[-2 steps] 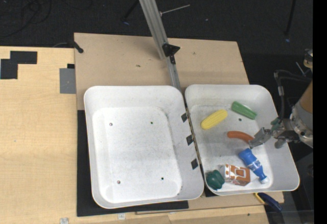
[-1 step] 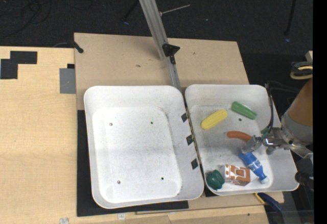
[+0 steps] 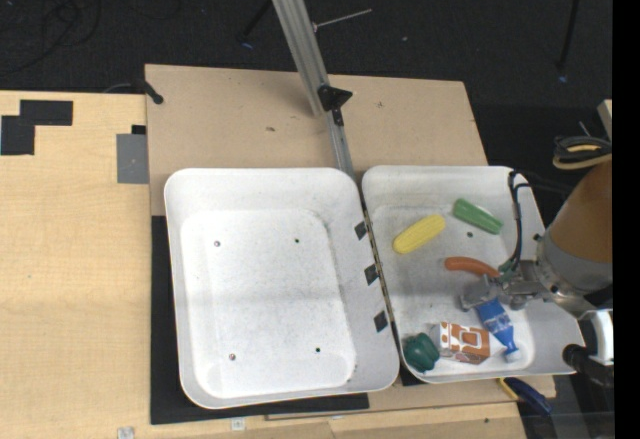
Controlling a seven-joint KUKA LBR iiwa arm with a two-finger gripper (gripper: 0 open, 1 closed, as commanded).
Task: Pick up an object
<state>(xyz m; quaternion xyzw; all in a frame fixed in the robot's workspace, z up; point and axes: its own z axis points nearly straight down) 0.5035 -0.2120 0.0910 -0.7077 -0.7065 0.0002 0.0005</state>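
Observation:
The right bin holds several small objects. A yellow corn-like piece lies near its middle, and a green piece lies behind it to the right. A thin orange-red piece lies just left of my gripper. The gripper hangs low over the bin's right side, right above a blue object. An orange-and-white box and a dark green lump sit by the front wall. I see nothing lifted clear of the bin floor.
The left bin adjoins the right one along a divider with black clips. The arm's grey body and orange band overhang the right bin's right rim. A metal pole rises behind the bins.

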